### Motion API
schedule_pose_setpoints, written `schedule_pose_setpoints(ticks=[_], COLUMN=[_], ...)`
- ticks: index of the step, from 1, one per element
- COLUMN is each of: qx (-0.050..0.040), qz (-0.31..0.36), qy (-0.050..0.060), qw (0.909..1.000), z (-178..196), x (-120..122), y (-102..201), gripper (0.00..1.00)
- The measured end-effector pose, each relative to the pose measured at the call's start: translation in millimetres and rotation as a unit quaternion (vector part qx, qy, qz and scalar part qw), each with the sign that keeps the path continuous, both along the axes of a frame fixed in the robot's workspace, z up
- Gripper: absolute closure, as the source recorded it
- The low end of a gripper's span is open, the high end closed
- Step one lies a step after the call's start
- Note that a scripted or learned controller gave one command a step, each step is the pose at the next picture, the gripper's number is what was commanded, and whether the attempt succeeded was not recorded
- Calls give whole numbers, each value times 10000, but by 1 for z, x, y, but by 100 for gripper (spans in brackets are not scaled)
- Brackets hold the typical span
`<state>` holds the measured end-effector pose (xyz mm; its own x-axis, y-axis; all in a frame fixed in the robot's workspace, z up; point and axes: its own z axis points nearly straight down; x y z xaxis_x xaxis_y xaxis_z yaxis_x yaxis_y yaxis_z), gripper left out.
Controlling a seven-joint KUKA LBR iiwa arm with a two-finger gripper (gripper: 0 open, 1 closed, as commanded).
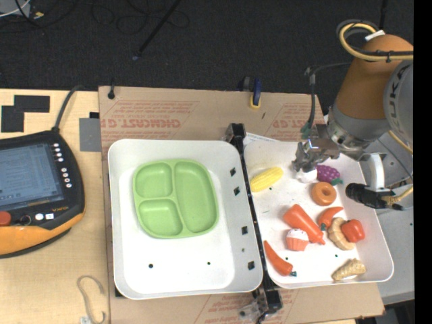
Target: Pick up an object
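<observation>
Cardboard-covered worktop [169, 117] bearing two shallow white plastic bins. Left bin [128, 248]: green three-compartment plastic tray [175, 199]. Right bin [378, 255]: toy foods, including a yellow corn cob [266, 178], orange carrot [302, 222], glazed doughnut [324, 194] and purple grape bunch [329, 174]. Gripper [307, 162] low at the bin's far side, just beside the grapes; its opening and any hold cannot be made out.

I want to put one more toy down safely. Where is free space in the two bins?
Left bin: a bare strip along the near edge, below the green tray. Right bin: a small bare patch between the corn and the carrot. It is crowded around the donut, grapes and gripper.
</observation>
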<state>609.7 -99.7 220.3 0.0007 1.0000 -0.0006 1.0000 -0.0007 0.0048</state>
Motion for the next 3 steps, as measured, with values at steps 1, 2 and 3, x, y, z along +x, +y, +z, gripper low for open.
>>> schedule_pose_setpoints(ticks=[1, 2, 3], qx=[6, 11, 3], qz=[3, 17, 25], qy=[30, 40, 31], qw=[10000, 10000, 10000], z=[7, -1, -2], x=[0, 8, 19], y=[-1, 40, 35], gripper=[100, 100, 100])
